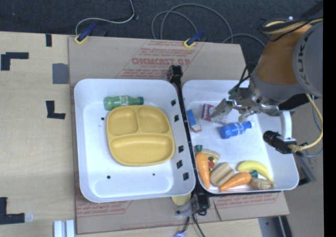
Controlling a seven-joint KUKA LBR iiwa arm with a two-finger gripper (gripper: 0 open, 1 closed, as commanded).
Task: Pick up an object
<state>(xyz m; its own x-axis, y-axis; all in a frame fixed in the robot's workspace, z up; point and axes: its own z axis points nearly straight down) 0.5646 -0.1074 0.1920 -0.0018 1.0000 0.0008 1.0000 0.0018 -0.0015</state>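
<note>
In the right bin [291, 175], I see the end effector [235, 106] low over the upper half, fingers spread and gripping nothing. A blue bottle [234, 129] lies just below it. Carrots [202, 168] and a banana [253, 167] crowd the near edge; a yellow tray [140, 135] and green bottle [123, 101] occupy the left bin [86, 141].

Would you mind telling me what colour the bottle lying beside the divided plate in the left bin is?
Green, with a pale label; the bottle shows best in the camera view, just above the yellow plate.
</note>
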